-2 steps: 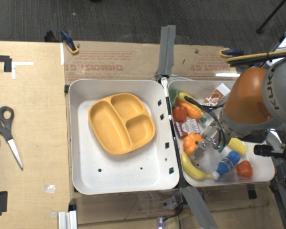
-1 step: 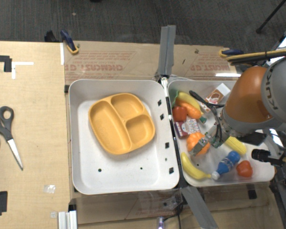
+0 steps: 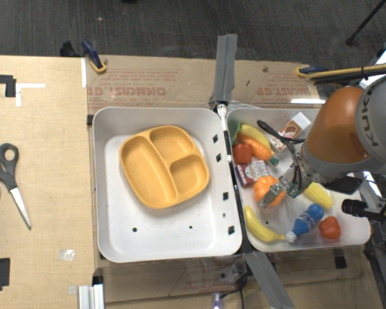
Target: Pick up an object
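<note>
The right bin (image 3: 321, 242) holds several small items. My gripper (image 3: 278, 195) is down in its middle, right against an orange round fruit (image 3: 264, 185), which it partly covers. Close by lie a red packet (image 3: 251, 171), a red tomato (image 3: 243, 152), an orange carrot-like piece (image 3: 260, 150) and a yellow banana (image 3: 251, 133) at the back. Toward the front are a second banana (image 3: 260, 228), a blue bottle (image 3: 307, 222), a small red fruit (image 3: 330, 227) and a yellow corn piece (image 3: 318, 194). The orange-banded arm (image 3: 338, 134) hides the bin's right part.
The left bin (image 3: 161, 240) carries a yellow divided plate (image 3: 164, 166). A grey divider bar (image 3: 224, 69) runs back between the bins. Scissors (image 3: 11, 182) lie on the bench at far left.
</note>
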You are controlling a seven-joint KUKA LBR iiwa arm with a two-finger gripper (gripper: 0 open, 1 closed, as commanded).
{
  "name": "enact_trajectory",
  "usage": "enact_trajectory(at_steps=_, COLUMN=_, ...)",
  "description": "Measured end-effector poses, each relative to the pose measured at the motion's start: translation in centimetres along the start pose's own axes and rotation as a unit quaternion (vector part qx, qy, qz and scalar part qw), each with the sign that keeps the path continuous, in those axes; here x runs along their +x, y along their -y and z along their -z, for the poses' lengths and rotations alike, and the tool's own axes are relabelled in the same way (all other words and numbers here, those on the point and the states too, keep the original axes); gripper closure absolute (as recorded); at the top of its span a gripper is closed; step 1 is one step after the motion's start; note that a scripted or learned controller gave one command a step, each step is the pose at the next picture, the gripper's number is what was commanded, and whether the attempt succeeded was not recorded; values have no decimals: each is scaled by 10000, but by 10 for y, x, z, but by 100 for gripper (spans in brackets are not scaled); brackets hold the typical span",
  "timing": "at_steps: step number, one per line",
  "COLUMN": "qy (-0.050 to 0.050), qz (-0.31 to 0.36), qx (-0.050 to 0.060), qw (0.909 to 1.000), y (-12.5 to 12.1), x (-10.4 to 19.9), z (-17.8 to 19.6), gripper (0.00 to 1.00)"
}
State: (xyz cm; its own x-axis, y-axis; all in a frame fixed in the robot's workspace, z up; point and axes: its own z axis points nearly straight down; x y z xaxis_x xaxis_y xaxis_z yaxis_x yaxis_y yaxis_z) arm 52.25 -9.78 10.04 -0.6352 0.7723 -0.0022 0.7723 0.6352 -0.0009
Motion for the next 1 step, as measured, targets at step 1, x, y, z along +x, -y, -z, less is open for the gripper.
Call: enact_trajectory(at_steps=1, qy=-2, qz=309, qx=-4, qw=9995, y=-61, x=32, z=117, gripper=100)
